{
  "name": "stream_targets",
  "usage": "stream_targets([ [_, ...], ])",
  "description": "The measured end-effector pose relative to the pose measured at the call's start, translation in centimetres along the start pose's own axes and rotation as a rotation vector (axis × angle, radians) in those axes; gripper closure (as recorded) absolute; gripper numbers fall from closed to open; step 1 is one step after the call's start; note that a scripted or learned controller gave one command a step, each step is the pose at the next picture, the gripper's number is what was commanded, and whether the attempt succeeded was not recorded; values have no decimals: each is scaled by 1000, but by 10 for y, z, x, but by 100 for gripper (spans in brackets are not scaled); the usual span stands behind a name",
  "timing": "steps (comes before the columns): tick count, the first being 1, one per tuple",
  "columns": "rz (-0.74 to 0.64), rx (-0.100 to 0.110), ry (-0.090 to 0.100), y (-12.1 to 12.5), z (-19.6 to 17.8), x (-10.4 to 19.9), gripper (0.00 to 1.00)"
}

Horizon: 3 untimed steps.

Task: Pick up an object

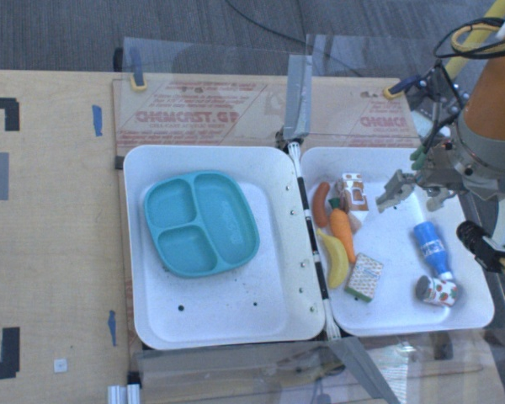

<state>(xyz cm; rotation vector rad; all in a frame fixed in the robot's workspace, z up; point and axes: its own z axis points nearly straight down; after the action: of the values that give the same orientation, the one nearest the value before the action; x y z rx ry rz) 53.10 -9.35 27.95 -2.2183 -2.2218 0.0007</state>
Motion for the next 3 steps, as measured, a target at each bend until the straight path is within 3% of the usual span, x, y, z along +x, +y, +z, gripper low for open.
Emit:
stream_targets([
  [1, -238, 0, 0, 44, 95, 35, 0],
  [2, -320, -4, -2, 68, 185, -15, 0],
  [3, -317, -11, -4, 70, 173, -17, 100],
])
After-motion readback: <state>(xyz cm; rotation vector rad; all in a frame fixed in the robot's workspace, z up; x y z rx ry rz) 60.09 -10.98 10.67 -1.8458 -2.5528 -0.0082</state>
